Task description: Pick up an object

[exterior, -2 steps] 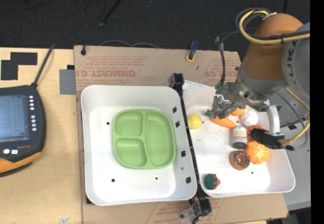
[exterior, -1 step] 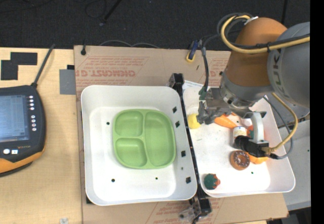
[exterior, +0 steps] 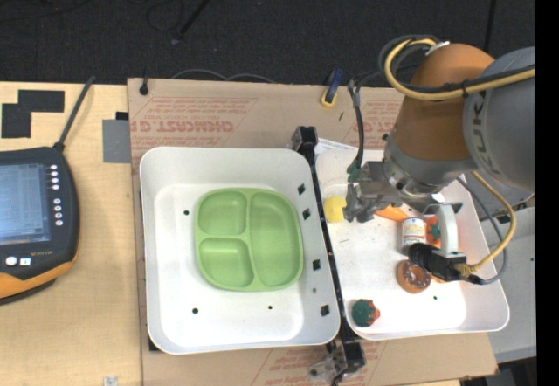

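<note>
My gripper [exterior: 360, 206] hangs low over the left part of the right bin [exterior: 489, 314], beneath the orange-banded wrist. A small yellow object [exterior: 334, 208] lies just left of it, close to the bin's left wall. Just right of the gripper is an orange piece [exterior: 392, 213], partly hidden by the wrist. A small jar with a white and orange label [exterior: 412, 232] stands beside that. Nearer the front lie a brown round object [exterior: 412, 276] and a green and red object [exterior: 363, 313]. The arm's body hides the back of this bin.
The left bin [exterior: 166, 201] holds a green divided plate [exterior: 250, 238]. A black divider [exterior: 316, 227] runs between the two bins. A tablet-like pendant [exterior: 31, 214] lies on the bench at the far left.
</note>
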Available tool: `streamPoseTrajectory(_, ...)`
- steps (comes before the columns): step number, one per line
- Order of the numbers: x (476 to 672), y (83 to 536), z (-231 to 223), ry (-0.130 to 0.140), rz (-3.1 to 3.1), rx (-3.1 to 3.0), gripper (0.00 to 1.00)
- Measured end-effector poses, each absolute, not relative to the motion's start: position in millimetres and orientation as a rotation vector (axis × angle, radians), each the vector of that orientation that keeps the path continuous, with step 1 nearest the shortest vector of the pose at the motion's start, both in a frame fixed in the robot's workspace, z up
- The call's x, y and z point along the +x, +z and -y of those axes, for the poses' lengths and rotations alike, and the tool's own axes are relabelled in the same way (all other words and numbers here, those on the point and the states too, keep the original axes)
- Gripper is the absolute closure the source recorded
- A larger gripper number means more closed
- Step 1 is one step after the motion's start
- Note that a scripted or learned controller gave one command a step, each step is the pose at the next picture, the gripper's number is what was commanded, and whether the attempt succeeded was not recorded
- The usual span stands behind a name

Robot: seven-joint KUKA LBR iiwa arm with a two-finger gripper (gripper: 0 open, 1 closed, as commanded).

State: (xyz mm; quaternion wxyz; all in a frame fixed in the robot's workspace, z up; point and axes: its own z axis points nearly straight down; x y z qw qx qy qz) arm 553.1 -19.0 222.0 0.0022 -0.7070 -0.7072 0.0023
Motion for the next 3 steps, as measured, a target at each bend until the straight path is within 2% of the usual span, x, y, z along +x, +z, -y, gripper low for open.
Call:
streamPoseTrajectory(1,560.8,235.1,5.7,0.002,2.221,-2.219,1.00)
streamPoseTrajectory(2,557.8,221.6,4.1,0.007,2.214,-2.223,1.00)
streamPoseTrajectory(3,561.4,235.1,7.5,0.003,2.216,-2.224,1.00)
